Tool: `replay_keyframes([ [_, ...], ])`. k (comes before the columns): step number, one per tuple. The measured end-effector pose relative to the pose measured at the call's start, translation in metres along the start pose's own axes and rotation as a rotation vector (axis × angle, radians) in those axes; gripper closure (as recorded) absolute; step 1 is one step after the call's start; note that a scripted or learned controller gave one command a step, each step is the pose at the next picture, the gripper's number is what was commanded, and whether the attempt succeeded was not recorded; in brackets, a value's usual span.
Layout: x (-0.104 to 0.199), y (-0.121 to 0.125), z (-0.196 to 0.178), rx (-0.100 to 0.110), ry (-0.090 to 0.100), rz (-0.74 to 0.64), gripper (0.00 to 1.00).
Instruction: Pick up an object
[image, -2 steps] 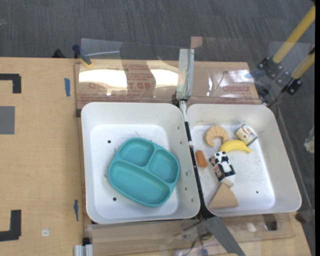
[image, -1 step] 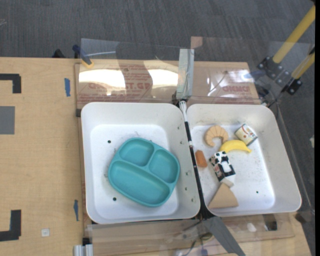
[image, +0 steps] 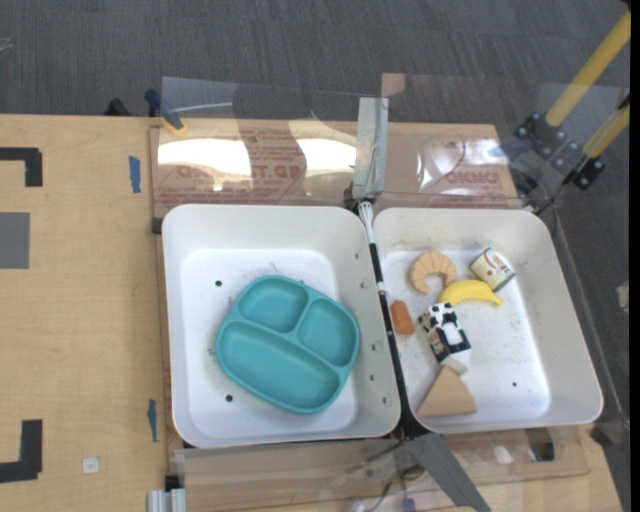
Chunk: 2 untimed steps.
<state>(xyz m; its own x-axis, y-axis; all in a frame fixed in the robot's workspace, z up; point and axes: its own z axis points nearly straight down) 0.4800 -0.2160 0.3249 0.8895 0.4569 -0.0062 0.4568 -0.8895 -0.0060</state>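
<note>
The right bin (image: 575, 350) holds the things to pick from: a croissant (image: 432, 268), a banana (image: 472, 292), a small carton (image: 492, 266), a black-and-white toy (image: 443, 331), an orange piece (image: 402, 318) and a tan wedge (image: 448, 396); they lie loosely scattered, mostly apart, which probably leaves room for fingers to close on one. The left bin (image: 190, 250) carries a teal divided plate (image: 288, 344), likely the drop spot; whether the gripper is open or closed I cannot tell.

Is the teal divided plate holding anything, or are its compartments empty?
Empty. The teal divided plate shows three bare compartments in the left bin.
</note>
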Motion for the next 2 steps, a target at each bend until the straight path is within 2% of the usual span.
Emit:
replay_keyframes([
  [1, -0.004, 0.006, 0.019, 0.002, -0.001, 0.245, 1.0],
  [2, -0.003, 0.006, 0.04, 0.001, -0.001, 0.27, 1.0],
])
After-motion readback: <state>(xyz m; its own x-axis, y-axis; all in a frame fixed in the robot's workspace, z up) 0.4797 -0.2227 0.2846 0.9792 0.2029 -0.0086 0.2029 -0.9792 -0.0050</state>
